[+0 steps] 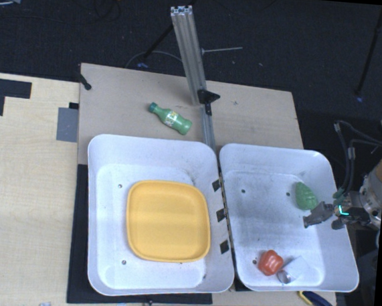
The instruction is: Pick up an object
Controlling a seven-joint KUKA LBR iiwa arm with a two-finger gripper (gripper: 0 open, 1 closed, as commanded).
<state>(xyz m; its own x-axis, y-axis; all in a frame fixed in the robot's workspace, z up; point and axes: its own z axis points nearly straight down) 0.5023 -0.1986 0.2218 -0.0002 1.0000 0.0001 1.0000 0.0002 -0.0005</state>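
My gripper (324, 217) hangs over the right bin's (270, 170) three o'clock edge; I cannot tell how it is set or whether it carries anything. Just at its ten o'clock lies the green object (304, 195), small, rounded, probably light and slick, so I'd take it across the narrow middle. A red object (270, 261) sits toward seven o'clock.
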